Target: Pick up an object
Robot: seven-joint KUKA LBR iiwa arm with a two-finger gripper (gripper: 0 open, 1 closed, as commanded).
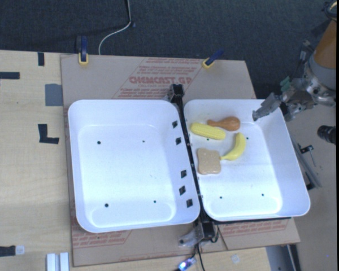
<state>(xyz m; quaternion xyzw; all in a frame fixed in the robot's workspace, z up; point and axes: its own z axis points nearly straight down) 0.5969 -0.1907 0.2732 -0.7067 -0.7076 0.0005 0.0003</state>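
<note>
Four Toy Foods in the Right Bin, Gripper at Its Far Right Corner

Four small food pieces lie grouped in the right bin (282,168), all near its left wall and toward its far edge. A corn cob (208,131) lies closest to the dividing wall, and a brown drumstick (225,123) sits just beside it on the far side, the two nearly touching end to end. A banana (236,147) curves just to the right of the cob, and a slice of toast (208,161) lies flat near the left wall, just toward the near edge from the cob, its corner close to the banana's tip.

The gripper (261,112) hangs at the bin's far right corner, roughly over the rim, with the arm (325,66) reaching in from the right. Its dark tip points toward the food pile, but how far the fingers are parted cannot be told from this angle. Nothing is seen between them. The drumstick is the nearest piece, lying apart from the tip toward the bin's left wall.

The left bin (79,151) sits alongside, both resting on a cardboard sheet (158,78).
</note>
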